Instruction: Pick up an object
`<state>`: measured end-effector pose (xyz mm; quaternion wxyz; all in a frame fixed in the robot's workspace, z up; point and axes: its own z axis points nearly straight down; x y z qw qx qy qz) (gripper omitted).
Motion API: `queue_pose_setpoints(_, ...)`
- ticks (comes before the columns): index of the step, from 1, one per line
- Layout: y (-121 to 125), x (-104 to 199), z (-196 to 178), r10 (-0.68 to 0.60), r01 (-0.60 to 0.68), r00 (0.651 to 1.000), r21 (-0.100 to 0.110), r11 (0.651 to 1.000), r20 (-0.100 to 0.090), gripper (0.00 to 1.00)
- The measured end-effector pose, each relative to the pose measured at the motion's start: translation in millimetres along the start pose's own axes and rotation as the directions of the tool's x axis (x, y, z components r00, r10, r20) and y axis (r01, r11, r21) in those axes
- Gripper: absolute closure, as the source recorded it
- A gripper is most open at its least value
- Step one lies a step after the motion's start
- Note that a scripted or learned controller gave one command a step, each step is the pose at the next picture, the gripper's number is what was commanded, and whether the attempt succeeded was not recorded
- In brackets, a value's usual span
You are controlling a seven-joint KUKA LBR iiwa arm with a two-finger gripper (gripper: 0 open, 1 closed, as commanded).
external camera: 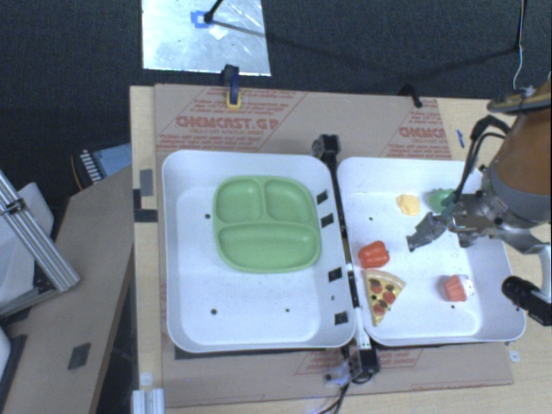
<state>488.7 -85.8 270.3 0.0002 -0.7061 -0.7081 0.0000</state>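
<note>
- Brown cardboard (259,115) covers the bench under two white bins.
- Left bin (185,317), frame centre-left: green divided plate (266,224).
- Right bin (414,330): yellow piece (408,203), green piece (442,199), red pepper (373,254), pizza slice (383,293), red-and-white item (455,288).
- Gripper (423,234) hangs right of the pepper, fingers parted, nothing between them.

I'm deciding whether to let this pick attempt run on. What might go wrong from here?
1. The gripper hangs over bare floor of the right bin, between the yellow piece and the red pepper; going straight down would likely grab nothing.
2. The green item lies right against the wrist, so a sideways shift might knock it.
3. The pepper and pizza slice sit close together; reaching for one could push the other.
</note>
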Motion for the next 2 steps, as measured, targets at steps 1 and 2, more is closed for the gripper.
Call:
queue_pose_setpoints(1,1,-8,45,0.002,-0.002,1.0,0.001,1.0,0.0,0.0)
queue_pose_setpoints(2,1,-17,94,0.003,-0.003,1.0,0.003,1.0,0.0,0.0)
